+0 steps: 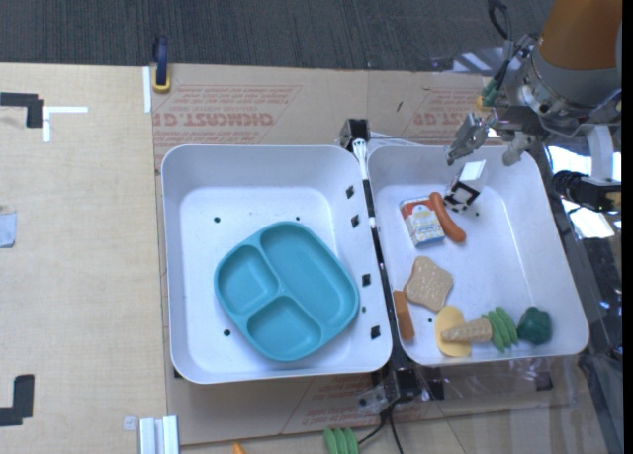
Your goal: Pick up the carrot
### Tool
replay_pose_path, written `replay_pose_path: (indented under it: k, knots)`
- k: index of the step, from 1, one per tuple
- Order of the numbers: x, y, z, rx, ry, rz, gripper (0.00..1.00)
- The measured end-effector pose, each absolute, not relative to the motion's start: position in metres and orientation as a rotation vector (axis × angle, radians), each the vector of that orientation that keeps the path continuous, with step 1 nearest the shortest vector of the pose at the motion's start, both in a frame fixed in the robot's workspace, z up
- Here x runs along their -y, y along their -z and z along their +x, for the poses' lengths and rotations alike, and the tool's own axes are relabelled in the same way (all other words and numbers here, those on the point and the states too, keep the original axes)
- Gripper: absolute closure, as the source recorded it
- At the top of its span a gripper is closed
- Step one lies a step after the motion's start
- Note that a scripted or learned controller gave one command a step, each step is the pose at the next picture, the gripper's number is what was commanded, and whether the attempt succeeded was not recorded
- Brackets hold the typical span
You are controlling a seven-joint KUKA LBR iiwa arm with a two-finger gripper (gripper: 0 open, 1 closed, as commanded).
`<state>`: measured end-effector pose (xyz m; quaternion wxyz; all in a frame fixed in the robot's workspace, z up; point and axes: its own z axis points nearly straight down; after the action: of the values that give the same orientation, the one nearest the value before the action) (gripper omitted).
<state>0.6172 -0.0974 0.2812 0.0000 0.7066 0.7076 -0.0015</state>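
The carrot (pixel 404 315) is a thin orange stick lying along the left wall of the right bin (pixel 554 244), near its front. My gripper (pixel 487 151) hangs over the back of that bin, well behind and to the right of the carrot. It is open, its two fingers (pixel 461 149) spread apart with nothing between them.
Also in the right bin are a red-orange sausage (pixel 448 220), a small packet (pixel 425 226), a black-and-white piece (pixel 463 195), a bread slice (pixel 428 284), a yellow disc (pixel 452 332), a cracker (pixel 474 330) and green vegetables (pixel 534 324). A teal divided plate (pixel 286 290) lies in the left bin (pixel 188 244).
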Motion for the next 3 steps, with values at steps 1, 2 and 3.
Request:
replay_pose_path:
  k: [1, 2, 3]
  knots:
    - [0.059, -0.254, 0.556, -2.412, 0.005, 2.015, 0.00]
    - [0.047, -0.201, 0.484, -2.511, 0.003, 1.890, 0.00]
    - [0.101, -0.138, 0.478, -2.553, 0.002, 1.833, 0.00]
